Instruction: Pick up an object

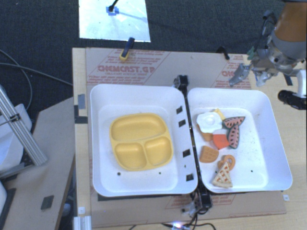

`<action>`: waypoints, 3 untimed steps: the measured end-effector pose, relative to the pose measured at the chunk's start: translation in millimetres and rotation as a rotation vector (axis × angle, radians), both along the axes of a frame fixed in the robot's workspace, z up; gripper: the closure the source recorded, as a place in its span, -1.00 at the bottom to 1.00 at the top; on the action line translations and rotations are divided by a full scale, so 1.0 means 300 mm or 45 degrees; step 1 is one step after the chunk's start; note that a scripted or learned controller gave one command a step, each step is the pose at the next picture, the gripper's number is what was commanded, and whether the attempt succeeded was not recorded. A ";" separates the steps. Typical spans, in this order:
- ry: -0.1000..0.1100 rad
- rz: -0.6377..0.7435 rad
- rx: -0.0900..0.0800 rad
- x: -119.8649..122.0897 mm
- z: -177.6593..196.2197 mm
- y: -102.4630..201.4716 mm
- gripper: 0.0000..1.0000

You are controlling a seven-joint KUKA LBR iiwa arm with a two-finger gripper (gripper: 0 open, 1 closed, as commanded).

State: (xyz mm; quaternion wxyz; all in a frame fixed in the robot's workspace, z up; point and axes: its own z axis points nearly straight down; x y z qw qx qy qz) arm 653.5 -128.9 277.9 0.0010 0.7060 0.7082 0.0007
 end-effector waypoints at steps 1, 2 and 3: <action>0.010 -0.004 0.004 -0.053 -0.669 0.016 -1.00; -0.001 0.006 0.005 -0.317 -0.293 0.221 -1.00; 0.008 0.005 0.004 -0.493 -0.314 0.349 -1.00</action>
